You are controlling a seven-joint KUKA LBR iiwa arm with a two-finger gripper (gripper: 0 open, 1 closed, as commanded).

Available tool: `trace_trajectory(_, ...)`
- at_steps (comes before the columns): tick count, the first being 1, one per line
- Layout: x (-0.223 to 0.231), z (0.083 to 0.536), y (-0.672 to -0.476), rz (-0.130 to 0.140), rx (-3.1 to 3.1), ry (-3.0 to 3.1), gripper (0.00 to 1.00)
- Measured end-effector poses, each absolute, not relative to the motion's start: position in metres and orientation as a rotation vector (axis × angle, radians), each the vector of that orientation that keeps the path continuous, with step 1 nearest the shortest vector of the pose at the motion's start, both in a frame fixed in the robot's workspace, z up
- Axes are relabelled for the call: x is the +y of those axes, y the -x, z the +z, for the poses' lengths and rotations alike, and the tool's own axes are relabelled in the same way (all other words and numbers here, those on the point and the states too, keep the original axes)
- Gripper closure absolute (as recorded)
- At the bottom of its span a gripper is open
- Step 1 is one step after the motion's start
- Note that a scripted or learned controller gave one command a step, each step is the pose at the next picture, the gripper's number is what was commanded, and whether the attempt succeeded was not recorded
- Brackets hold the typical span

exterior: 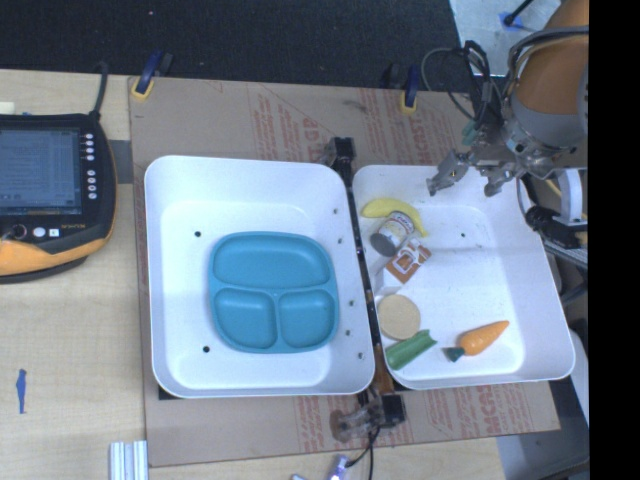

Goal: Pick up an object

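The robot arm [548, 78] reached in over the far edge of the right bin [520, 268], its fingers [470, 178] spread apart w/ nothing between them. All loose items lay below the fingers, toward the near side of that bin. Closest were a banana [393, 211] and a small can [391, 235], touching each other, down and to the left of the fingers. Just past the can sat a small orange-and-white packet [409, 261], then a tan disc [399, 316] and a green vegetable [410, 349] near the bin's left wall. A carrot [483, 338] rested almost directly below the fingers, well apart from them, at the near edge. Far to the left, the other bin [180, 268] held a blue divided plate [273, 290]. A tablet-style controller [52, 190] sat on the counter [70, 368] beyond that.
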State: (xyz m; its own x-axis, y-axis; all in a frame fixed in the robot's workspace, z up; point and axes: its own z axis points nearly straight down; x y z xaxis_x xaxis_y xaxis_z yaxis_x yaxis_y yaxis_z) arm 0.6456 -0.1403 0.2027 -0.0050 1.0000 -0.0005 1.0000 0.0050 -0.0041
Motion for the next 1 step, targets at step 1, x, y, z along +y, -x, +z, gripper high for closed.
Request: trace_trajectory(1, -0.1024, 0.1148, -0.6171, -0.011, -2.233, 2.226, 0.0)
